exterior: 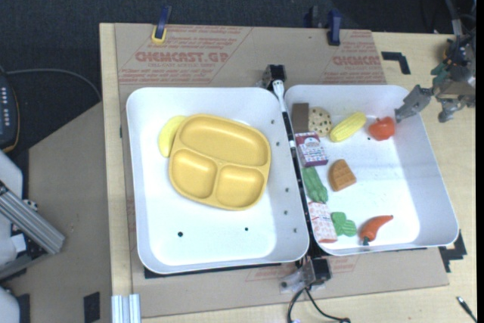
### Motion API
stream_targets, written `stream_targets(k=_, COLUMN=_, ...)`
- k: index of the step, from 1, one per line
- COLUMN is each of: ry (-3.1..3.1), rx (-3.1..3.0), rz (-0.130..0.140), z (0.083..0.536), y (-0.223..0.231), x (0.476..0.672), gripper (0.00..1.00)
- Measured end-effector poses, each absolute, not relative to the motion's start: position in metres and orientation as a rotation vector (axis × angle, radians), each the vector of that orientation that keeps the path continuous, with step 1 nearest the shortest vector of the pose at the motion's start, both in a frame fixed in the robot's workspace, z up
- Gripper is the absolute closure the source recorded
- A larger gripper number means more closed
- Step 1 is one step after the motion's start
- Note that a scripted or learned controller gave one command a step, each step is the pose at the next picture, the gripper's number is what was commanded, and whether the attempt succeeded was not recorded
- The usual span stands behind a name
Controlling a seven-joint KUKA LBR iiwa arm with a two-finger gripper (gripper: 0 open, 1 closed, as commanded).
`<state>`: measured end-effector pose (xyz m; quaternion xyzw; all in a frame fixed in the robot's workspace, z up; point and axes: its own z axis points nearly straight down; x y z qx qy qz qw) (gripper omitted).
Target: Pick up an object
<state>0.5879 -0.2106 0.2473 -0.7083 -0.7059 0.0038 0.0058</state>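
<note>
Where the counter [227, 49] meets the frame's lower edge, its front is cut off. Two white bins: left bin [144, 185], right bin [427, 185]. Left bin holds one yellow divided tray [219, 161], which partly hides one yellow item [168, 134] beneath its rim. Right bin holds about nine small toy foods, among them one corn cob [347, 126], one tomato [382, 129], one chili pepper [376, 225]. End effector [435, 98] hangs at the right bin's far right rim, partly cut off; cannot tell its grip state.
</note>
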Motion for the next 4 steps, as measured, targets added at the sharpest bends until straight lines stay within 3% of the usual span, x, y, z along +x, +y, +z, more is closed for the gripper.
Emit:
stream_targets(k=1, ry=-2.222, rx=-2.221, rz=0.0, z=0.256, y=-0.21, x=0.59, gripper=0.0)
stream_targets(k=4, ry=-2.222, rx=-2.217, rz=0.003, z=0.113, y=-0.197, x=0.606, gripper=0.0)
